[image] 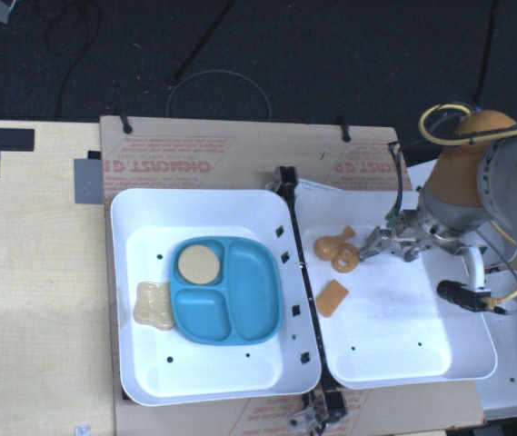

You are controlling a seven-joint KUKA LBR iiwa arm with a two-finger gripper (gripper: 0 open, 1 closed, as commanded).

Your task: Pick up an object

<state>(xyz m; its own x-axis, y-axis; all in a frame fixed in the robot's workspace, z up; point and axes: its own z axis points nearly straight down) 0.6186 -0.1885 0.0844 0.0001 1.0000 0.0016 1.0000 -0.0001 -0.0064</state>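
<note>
Because the pincer point(373, 243) hangs low in the right bin point(476, 357), just off the right end of the tan toy point(340, 249), the coming move turns on that short gap toward the divider between the bins. The toy lies in the bin's far left part, its long axis running roughly left to right, with a ring-shaped end nearest the pincer tips; whether tip and ring touch is too fine to tell. A small orange block point(332, 297) lies just nearer the front edge, apart from both. Whether the pincer is open or closed cannot be told, since its metal parts blur together. In the left bin point(140, 371) a blue tray point(240, 298) carries a round biscuit point(198, 263), with a pale waffle piece point(154, 304) touching its left rim. The arm's upper body is cut off at the right.
</note>
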